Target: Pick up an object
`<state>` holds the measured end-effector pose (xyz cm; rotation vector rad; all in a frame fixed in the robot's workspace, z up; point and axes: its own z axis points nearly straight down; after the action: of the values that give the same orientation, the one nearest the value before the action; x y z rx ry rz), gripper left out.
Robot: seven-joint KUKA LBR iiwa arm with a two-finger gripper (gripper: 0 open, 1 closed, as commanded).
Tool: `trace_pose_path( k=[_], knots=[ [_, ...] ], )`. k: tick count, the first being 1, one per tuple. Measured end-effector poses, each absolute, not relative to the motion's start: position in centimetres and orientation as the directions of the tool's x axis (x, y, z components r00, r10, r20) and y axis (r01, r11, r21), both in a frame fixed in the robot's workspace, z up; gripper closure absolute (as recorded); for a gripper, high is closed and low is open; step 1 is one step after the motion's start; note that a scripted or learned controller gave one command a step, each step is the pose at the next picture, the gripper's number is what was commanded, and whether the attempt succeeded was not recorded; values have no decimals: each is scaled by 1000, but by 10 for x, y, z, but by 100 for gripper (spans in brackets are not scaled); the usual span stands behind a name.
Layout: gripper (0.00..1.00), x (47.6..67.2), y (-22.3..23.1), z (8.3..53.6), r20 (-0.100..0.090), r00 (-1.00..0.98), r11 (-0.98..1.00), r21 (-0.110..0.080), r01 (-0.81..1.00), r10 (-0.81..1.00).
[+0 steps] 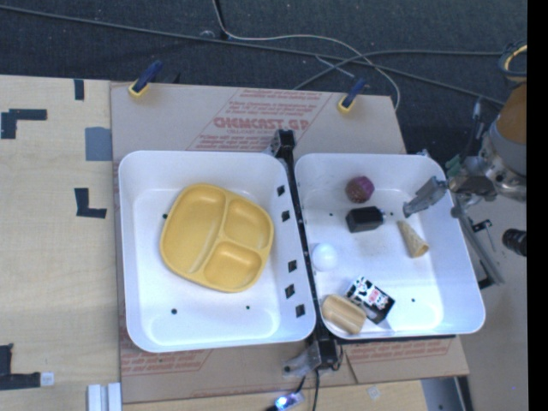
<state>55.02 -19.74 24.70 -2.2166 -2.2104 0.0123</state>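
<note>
Starting nearest, found a tan roll [342, 313] against the front rim of the right bin [445, 315], long axis running left-right. Saw a black-and-white box [372, 296] touching its right end, tilted, print too small to read. Noted a white ball [324, 255] further back by the bin's left wall, pale against the white floor and hard to pick out. Placed a yellow plate [218, 236] in the left bin [137, 255], three compartments, turned askew.

Found a cone [413, 238] right of centre in the right bin, lying flat, long axis slanted, narrow tip pointing far-left and wide end near-right. Marked a black block [364, 219] to its left, apart from it, long axis roughly left-right. Spotted a purple ball [360, 188] just behind the block.

Saw the gripper [424, 197] above the bin's far right corner, slanting down-left, just beyond the cone's tip with nothing seen in its grasp. Could not tell whether spread or closed; looked like one grey bar. Lost most of the arm [514, 144] past the right edge.

Made out two clamps [353, 94] on the cardboard [257, 118] farthest back.
</note>
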Motion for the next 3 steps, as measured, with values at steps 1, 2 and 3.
trace_pose_path(
  k=[1,2,3],
  knots=[
    [0,553,-197,254,0,-1,1,-1,1000,1000],
    [0,548,-194,190,1,-1,1,-7,1000,1000],
    [0,542,-202,138,1,0,0,-7,1000,1000]
  ],
)
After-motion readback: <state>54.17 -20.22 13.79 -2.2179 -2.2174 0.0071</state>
